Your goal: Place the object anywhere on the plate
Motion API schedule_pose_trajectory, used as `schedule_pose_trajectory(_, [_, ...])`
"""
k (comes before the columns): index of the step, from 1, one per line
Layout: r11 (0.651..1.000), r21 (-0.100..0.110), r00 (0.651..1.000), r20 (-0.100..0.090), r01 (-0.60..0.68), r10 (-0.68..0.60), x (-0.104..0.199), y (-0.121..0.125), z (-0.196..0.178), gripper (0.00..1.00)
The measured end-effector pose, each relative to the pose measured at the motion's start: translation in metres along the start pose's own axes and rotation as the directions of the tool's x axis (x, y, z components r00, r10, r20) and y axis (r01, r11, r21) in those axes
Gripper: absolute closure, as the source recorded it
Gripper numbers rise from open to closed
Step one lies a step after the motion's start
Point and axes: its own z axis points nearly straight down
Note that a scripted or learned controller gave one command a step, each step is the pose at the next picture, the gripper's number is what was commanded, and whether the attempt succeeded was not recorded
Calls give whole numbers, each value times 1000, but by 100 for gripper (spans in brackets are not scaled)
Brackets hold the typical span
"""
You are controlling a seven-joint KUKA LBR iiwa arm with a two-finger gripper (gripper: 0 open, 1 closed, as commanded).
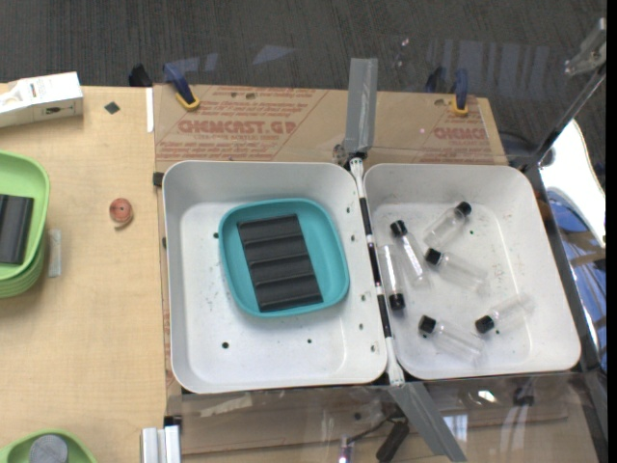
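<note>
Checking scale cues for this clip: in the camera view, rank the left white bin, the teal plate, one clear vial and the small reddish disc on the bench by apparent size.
1. Left white bin
2. Teal plate, lying inside that bin
3. Clear vial with a black cap
4. Reddish disc; shorter than the vial but wider, so these last two look close.

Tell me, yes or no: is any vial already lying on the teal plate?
No. The teal plate in the left bin carries no vial; the clear vials all lie in the right bin.
</note>
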Motion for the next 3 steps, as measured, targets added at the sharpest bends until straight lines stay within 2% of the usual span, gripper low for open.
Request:
schedule_pose_trajectory(1, [992, 0, 992, 0, -125, 125, 0, 0, 0, 0])
schedule_pose_trajectory(3, [980, 0, 980, 0, -201, 201, 1, 0, 0, 0])
